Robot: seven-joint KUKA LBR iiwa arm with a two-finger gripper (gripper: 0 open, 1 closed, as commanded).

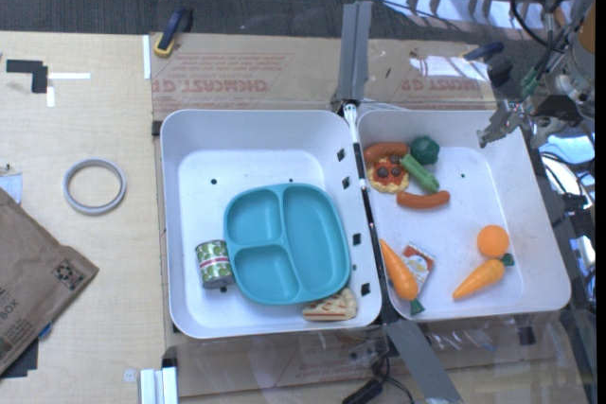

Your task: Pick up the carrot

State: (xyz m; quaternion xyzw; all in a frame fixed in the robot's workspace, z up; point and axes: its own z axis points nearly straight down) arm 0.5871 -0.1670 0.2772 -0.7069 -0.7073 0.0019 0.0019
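A carrot [481, 278] is seen lying in the right bin [530, 203] near its front right corner, just below an orange [492, 241], while a second carrot [399, 271] is found at the bin's front left, touching a small packet [419, 262]. The gripper [502, 123] is held over the bin's back right rim, well apart from both carrots (whether it is wide or narrow cannot be told). In the left bin [189, 203] a teal divided plate [287, 243], a can [214, 263] and a sandwich piece [330, 306] are placed.
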